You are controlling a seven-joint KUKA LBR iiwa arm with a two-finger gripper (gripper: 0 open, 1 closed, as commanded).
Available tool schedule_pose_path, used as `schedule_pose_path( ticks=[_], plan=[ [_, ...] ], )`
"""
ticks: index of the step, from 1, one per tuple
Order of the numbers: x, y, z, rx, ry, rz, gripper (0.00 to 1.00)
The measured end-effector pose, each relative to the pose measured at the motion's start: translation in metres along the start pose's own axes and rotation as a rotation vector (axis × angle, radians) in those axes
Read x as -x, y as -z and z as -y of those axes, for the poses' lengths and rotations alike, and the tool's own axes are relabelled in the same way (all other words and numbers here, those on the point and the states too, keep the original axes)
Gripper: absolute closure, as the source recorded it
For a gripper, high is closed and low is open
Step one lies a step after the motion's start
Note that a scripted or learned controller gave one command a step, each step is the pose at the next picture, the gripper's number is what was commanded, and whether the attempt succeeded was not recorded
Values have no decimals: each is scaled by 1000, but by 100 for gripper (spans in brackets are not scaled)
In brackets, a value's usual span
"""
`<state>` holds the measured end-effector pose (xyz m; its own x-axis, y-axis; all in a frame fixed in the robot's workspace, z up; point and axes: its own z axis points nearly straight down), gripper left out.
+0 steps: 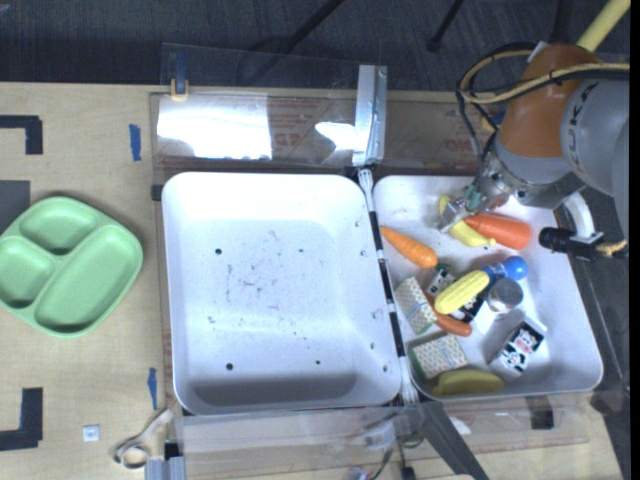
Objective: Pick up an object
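While pincer [468, 206] is hovering low in right bin [585, 368], grip state hard telling tbh. Orange carrot [498, 230] lying just beside it, yellow piece [466, 234] underneath. Better centering over carrot before closing.

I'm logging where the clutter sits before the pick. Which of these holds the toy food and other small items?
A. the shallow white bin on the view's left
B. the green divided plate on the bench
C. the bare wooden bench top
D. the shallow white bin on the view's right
D: the shallow white bin on the view's right holds the orange toy carrot, the yellow toy corn cob and the rest.
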<state>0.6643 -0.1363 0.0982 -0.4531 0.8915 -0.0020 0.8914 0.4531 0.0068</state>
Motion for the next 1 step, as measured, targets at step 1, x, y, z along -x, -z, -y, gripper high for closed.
schedule_pose_path(
  ticks=[1],
  plan=[
    [-41,88,38,-5,-67,-2,100]
  ],
)
